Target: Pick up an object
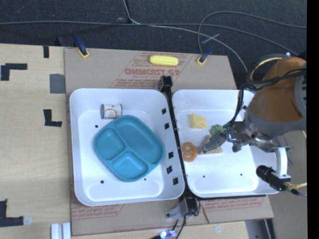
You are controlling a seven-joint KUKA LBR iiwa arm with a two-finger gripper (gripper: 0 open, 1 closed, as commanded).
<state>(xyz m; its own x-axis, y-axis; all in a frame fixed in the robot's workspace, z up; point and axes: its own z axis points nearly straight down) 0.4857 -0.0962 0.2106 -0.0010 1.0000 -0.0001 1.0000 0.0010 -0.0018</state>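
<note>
Lying just left of the hand (213,144), a pretzel (189,151).

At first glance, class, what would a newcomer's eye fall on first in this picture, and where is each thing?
Most striking is the blue divided plate filling the left bin, with a small can lying just above it. In the right bin, the grey-and-orange arm reaches in over a pretzel, a yellow block and something green.

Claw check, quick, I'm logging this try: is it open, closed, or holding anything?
Claw: low in the right bin, by the green piece and the pretzel; open or closed cannot be told, and no held object can be seen.
</note>
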